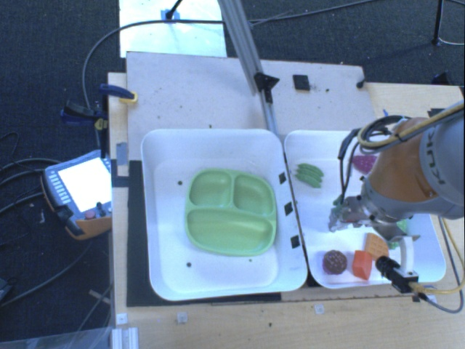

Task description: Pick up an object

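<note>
Looming over the right bin (434,266) from the frame's right edge, the arm (418,177) bends down with its hand (347,217) low at mid-bin; whether it grips anything I cannot tell. For a clean pick, I'd centre over one piece, orange block (376,245), red block (362,265), brown ball (334,261) at lower right, or green pod (309,174) above, before closing.

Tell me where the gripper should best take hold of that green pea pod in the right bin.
Probably across the middle of the green pea pod, coming straight down from above. It lies flat and elongated, slanting across the right bin floor, so closing across its narrow width suits. Bare floor surrounds it, leaving the gripper room.
</note>
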`<action>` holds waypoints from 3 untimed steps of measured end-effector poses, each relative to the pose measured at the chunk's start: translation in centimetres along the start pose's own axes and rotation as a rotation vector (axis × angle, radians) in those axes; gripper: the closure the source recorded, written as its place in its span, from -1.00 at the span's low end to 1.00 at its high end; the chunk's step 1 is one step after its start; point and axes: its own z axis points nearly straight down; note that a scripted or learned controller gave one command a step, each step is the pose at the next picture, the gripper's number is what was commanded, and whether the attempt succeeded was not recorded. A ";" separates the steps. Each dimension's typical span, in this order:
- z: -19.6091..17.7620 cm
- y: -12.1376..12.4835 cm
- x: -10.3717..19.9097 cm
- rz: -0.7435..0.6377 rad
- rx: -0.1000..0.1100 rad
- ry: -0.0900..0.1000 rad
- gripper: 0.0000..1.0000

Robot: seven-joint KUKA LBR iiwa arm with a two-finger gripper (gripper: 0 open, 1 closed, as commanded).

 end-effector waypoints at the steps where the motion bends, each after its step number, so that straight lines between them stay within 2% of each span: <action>1: -4.4 0.6 -0.1 -0.002 0.007 0.000 1.00; 2: -8.7 0.7 -0.4 -0.003 0.006 0.000 1.00; 3: -14.7 1.1 -1.3 -0.003 0.003 -0.001 1.00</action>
